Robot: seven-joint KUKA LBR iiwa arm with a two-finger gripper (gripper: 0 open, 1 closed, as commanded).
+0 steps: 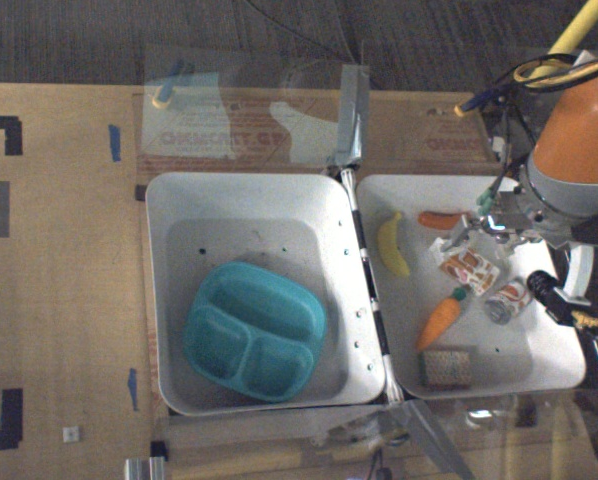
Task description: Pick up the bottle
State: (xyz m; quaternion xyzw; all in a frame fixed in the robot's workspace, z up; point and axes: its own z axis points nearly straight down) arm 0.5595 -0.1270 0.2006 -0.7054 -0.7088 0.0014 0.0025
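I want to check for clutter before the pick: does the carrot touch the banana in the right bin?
Apart. The camera view shows the carrot lying lower and to the right of the banana, with a plain strip of bare white bin floor between them.

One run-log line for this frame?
arm: over right bin | gripper: above packet | bottle: lying, untouched | left bin: teal tray
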